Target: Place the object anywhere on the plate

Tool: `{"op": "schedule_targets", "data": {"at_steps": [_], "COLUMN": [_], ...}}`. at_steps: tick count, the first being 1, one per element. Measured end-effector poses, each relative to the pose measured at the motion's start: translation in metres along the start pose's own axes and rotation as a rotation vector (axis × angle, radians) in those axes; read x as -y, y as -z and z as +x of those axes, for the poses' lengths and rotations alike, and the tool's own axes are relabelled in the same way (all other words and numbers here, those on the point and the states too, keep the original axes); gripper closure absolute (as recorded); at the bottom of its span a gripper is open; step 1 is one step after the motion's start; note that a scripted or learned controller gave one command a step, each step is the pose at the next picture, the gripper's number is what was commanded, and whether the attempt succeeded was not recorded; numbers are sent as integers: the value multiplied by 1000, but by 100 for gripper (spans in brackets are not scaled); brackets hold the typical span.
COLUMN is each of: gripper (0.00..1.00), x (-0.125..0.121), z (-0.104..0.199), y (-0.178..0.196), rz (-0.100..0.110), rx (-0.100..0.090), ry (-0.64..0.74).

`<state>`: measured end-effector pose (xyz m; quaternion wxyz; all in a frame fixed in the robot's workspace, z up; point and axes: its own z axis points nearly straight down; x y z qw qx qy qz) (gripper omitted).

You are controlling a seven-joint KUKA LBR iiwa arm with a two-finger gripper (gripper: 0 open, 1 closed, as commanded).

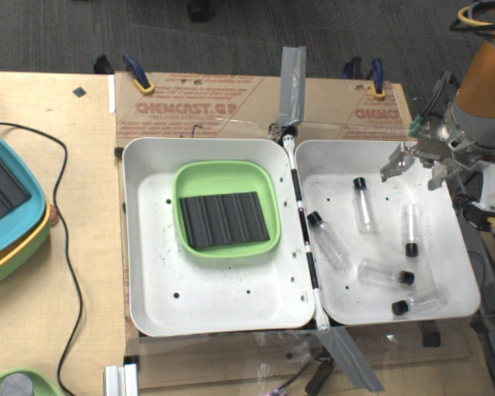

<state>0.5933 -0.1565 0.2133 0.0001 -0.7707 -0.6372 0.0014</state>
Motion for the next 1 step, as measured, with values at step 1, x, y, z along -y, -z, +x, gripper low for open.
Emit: {"op": "schedule_targets", "data": {"at_steps": [1], "gripper": [0], "x": [13], "z": [5], "y": [38], "rz": [0], "rx": [0], "ry": [-202]}}
